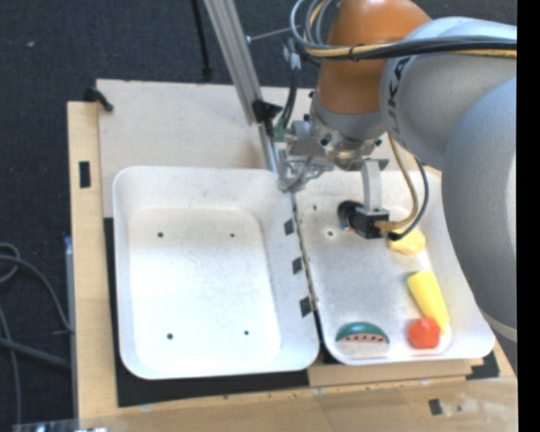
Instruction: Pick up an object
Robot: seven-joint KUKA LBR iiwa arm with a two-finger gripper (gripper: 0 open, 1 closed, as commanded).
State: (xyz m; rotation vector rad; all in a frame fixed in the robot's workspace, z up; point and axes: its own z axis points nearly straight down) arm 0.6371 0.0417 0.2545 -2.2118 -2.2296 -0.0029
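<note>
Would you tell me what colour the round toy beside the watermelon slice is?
Red-orange: the round toy, in the camera view.

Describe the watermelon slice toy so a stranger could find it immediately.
Look in the right-hand white bin, along its near edge. The half-round watermelon slice toy, green-rimmed with a red face, lies left of the small red ball and the long yellow piece; it alone is green.
</note>
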